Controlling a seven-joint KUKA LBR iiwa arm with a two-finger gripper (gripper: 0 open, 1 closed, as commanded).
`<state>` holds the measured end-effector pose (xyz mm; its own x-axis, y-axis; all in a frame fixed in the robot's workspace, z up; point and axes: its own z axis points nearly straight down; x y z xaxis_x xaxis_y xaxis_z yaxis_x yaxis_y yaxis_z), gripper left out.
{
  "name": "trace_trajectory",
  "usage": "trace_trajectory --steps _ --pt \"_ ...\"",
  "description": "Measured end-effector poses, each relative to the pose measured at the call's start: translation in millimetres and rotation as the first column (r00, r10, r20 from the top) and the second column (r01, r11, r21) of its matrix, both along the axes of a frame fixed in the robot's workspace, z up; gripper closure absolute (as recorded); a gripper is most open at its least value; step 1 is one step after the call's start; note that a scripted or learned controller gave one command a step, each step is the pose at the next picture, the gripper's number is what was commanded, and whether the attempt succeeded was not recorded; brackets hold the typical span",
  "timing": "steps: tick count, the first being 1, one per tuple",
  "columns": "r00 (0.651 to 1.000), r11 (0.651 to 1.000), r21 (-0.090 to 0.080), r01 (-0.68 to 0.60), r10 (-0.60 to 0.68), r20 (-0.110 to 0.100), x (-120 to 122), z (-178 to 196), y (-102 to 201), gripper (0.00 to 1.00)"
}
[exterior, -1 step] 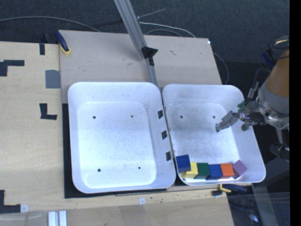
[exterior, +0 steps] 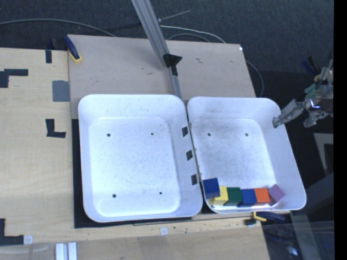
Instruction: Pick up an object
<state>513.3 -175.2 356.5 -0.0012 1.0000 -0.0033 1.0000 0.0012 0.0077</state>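
Observation:
A row of small blocks lies along the near edge of the right bin point(exterior: 238, 145): a blue block point(exterior: 210, 187) on a yellow one point(exterior: 218, 199), then green point(exterior: 233, 195), blue point(exterior: 248, 196), orange point(exterior: 262, 195) and purple point(exterior: 276, 192). My gripper point(exterior: 294, 121) hangs over the right bin's far right rim, well above and behind the blocks. Its fingers are spread open with nothing between them; one fingertip point(exterior: 277, 122) reaches over the rim.
The left bin point(exterior: 130, 156) stands beside the right one, joined by a seam with dark clips point(exterior: 189, 155). A slanted metal pole point(exterior: 152, 23) rises behind the bins. A yellow clamp point(exterior: 254, 218) sits at the right bin's front edge.

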Motion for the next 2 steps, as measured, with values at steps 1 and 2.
trace_trajectory --steps 1,2 --pt "1.0 1.0 0.002 -0.008 0.008 0.001 56 60 54 0.0" --pt "1.0 1.0 0.002 -0.003 0.003 0.001 71 170 81 0.0"
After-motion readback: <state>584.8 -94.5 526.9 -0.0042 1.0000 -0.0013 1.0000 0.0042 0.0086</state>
